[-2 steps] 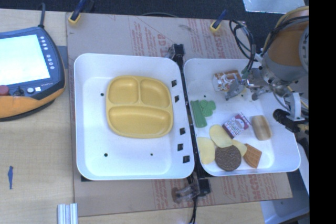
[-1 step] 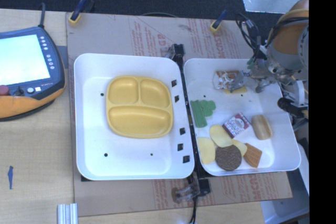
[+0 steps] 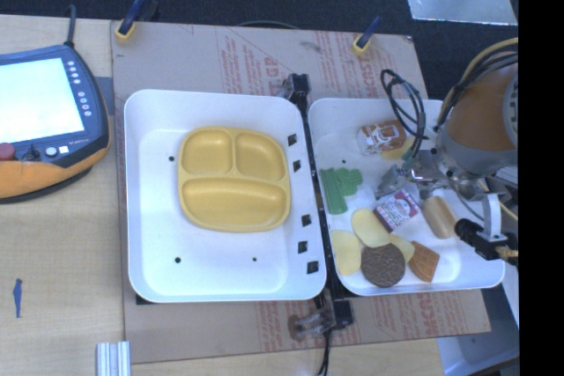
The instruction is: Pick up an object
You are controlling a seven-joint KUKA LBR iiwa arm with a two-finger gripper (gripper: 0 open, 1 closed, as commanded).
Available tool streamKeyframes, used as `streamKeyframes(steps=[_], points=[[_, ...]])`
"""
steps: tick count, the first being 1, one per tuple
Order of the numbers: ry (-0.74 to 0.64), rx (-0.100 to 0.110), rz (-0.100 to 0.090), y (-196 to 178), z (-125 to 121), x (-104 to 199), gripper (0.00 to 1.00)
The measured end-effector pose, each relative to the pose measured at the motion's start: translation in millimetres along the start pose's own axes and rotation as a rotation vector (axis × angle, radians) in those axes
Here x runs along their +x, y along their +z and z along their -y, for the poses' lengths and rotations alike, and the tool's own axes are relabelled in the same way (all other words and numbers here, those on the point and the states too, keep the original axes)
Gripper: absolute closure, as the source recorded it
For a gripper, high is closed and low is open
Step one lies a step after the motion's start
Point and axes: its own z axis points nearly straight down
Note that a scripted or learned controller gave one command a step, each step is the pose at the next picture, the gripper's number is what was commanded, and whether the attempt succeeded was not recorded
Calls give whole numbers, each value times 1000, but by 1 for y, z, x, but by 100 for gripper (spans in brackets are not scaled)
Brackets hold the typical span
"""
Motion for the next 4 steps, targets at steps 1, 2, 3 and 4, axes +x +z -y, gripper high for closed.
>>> streamKeyframes(steps=[1,2,3,4], points=[[-1,-9,6,-12,-4,-3,100],[4,-17,8,-107,43,-33,100],[0,-10,5,-101,42,-30,0],[-5,-4,2,5,2,-1,0]])
